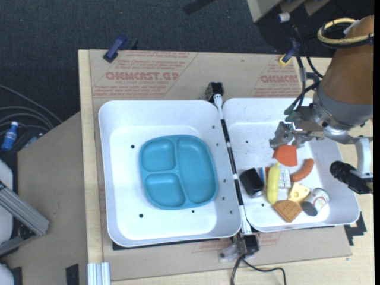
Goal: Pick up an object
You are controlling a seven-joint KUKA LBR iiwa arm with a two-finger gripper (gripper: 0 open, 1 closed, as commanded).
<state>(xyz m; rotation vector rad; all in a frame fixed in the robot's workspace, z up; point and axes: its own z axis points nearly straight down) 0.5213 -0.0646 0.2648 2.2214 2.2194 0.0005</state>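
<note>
Hovering low over the right bin [255,114], hand [289,136] just above the orange-red rounded toy [287,155]; whether spread or pressed together, cannot tell, metal parts too cluttered to read. Judging the step as the approach to a grasp, nothing yet seen between the gripping parts. Next move likely calling for a short drop onto the orange-red piece, centred so as not to nudge the sausage [302,170] just beside it or the banana [272,184] below. Counting in the right bin: one orange-red toy, one sausage, one banana, one black block [252,180], one cheese wedge [299,193], one waffle-like cracker [288,209], one small can [319,199], one dark pebble-like piece [309,208], plus a small white item between banana and sausage, too small to name. Counting in the left bin [119,123]: one blue divided plate [177,171]. Resting on the worktop [148,70]: two bins side by side.
</note>
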